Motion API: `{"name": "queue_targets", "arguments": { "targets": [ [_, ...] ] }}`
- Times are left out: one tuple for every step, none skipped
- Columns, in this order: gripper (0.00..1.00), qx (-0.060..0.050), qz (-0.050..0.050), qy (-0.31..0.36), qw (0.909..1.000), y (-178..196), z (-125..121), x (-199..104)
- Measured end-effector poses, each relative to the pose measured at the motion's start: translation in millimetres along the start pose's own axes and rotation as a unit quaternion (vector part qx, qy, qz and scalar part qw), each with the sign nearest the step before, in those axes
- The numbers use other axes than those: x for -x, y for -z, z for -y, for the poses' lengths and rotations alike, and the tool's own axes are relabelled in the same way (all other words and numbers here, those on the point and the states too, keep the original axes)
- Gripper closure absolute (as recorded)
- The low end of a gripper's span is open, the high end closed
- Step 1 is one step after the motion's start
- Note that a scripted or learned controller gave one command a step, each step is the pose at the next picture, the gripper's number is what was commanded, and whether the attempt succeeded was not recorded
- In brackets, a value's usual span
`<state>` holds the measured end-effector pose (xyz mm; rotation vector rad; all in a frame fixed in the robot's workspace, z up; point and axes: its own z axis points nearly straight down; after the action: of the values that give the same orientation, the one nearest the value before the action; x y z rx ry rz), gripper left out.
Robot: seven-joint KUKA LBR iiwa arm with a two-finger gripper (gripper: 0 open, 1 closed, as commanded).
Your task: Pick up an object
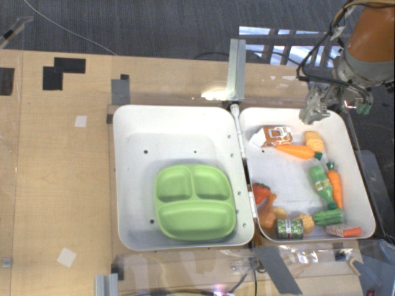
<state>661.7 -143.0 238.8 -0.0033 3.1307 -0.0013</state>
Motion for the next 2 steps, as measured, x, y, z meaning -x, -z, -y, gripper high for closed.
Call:
{"name": "queue_targets", "arguments": {
  "targets": [
    [0.0,0.0,0.001,0.122,0.9925,-140,6,-13],
    [0.0,-0.002,0.001,0.219,0.9758,-146,38,-109]
  ]
}}
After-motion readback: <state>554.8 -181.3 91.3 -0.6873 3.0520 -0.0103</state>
